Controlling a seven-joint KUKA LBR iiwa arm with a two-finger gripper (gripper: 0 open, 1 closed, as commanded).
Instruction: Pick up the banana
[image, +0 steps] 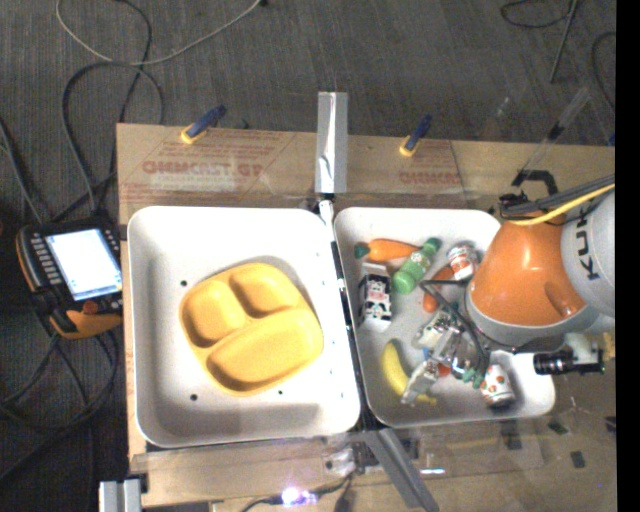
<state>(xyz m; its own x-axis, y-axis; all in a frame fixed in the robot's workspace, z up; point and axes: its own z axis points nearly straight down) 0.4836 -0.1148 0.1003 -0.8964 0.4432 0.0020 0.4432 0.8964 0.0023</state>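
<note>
Two shallow white bins sit side by side on a wooden surface (290, 170), seen from above. The left bin (150, 300) holds a yellow divided tray (252, 325) near its middle. The right bin (350, 300) holds a scatter of small items: a carrot (390, 247) and a green bottle (414, 266) near its far edge, a small can (460, 261) beside them, a little carton with a cow print (376, 298) along the left wall, and another can (497, 384) near the front right corner.

The banana (394, 370) lies in the right bin's front left part, curved, close to the front edge. The arm (530, 280) reaches in from the right, its orange band over the bin's right half. The gripper (428, 372) hangs low just beside the banana, on its right side, its fingers spread and nothing between them; one fingertip looks to be touching or nearly touching the fruit's lower end.

This looks like the approach step, with the grasp not yet made. The next move likely calls for shifting slightly toward the bin's left wall so the fingers straddle the banana across its narrow width, then closing and lifting straight up, clear of the can nearby.
</note>
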